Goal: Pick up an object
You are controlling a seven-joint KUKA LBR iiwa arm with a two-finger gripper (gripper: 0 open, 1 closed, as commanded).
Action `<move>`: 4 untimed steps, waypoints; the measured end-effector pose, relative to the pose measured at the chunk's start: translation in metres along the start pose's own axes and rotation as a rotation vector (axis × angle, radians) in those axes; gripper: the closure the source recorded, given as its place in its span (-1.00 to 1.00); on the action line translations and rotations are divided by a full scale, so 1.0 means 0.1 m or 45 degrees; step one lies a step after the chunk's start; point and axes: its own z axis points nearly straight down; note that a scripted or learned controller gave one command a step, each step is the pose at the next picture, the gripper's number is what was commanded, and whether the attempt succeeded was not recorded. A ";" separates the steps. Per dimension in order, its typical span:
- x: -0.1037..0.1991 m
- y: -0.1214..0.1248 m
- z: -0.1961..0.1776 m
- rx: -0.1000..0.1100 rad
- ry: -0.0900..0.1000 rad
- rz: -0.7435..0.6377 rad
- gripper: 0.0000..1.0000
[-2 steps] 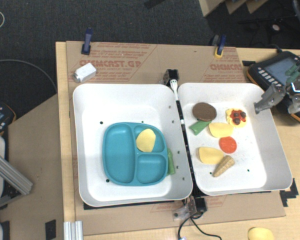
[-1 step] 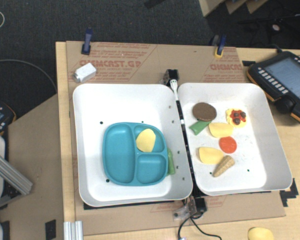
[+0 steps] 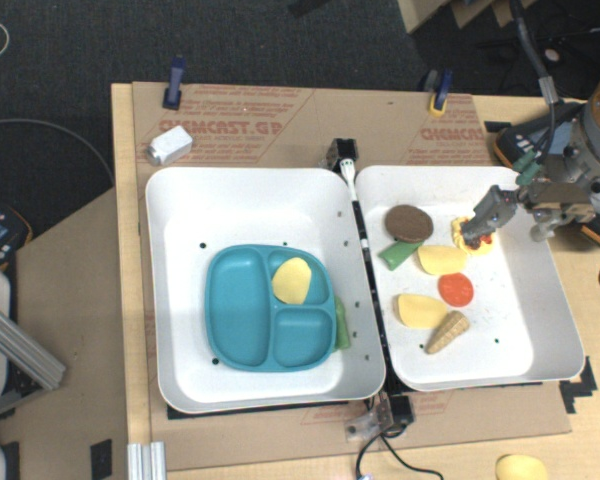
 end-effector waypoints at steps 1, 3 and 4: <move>-0.38 0.04 2.17 -0.003 -0.003 0.021 -1.00; -0.79 0.42 2.66 -0.025 -0.008 0.019 1.00; -1.14 1.12 2.89 -0.025 -0.010 0.014 1.00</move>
